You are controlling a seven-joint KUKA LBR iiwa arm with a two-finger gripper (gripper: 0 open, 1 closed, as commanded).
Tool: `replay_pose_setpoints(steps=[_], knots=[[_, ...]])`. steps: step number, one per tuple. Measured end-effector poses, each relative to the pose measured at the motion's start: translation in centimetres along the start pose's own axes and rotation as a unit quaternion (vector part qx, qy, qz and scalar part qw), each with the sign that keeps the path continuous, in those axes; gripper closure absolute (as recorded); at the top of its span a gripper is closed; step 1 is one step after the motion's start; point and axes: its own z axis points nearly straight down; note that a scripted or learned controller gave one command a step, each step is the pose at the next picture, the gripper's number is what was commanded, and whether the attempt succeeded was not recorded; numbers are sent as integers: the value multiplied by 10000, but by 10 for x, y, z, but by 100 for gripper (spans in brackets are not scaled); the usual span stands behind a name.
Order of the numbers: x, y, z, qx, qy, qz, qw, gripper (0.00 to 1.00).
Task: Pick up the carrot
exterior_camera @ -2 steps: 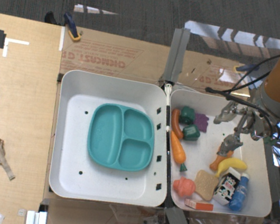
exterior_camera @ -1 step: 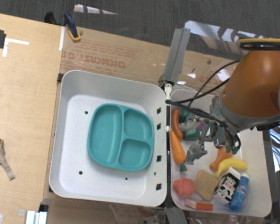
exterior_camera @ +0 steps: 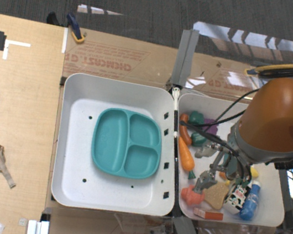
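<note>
Carrot [exterior_camera: 186, 155] lying by the left wall of the right bin [exterior_camera: 269, 216]. Gripper [exterior_camera: 210, 178] low at about four o'clock from the carrot, near a tan block [exterior_camera: 215, 196]. Fingers apart, holding nothing. Teal plate [exterior_camera: 127, 144] sitting in the left bin [exterior_camera: 71, 145].

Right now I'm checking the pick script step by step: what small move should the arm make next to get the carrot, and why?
Probably shift the gripper toward the left wall of the right bin before descending. The carrot lies along that wall, left of the gripper, which hangs nearer the cracker-like piece and pink toy.
</note>
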Motion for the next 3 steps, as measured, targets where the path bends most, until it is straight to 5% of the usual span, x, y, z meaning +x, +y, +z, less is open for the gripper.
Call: replay_pose_setpoints(steps=[1,2,3], knots=[[14,35,0,0,-2,-416,9991,0],[-24,45,0,1,-18,-927,9957,0],[13,-4,-11,-2,-3,-713,9975,0]])
